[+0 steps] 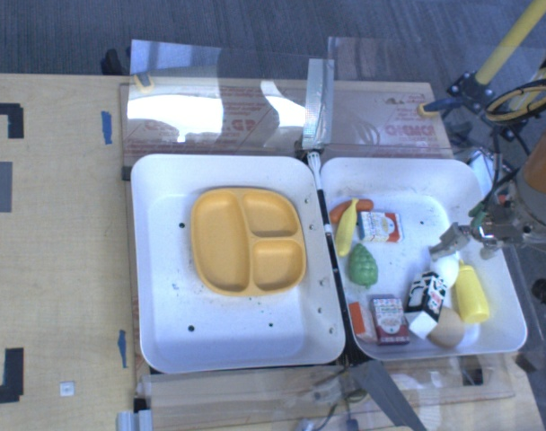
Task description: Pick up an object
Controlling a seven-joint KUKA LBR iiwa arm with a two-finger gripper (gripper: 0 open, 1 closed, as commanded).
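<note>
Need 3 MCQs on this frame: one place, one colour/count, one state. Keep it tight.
1. Where is the yellow divided plate?
A. left bin
B. right bin
C. on the bench

2. How many compartments has the plate?
A. two
B. three
C. five

3. Where is the gripper?
A. over the left bin
B. over the right bin, near the yellow bottle
C. outside both bins

Key:
1 A, it lies in the left bin.
2 B, one large and two small.
3 B, it sits above the right bin, just above the yellow bottle.

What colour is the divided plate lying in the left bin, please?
Yellow-orange all over; the divided plate shows plainly in the camera view, in the left bin.
</note>
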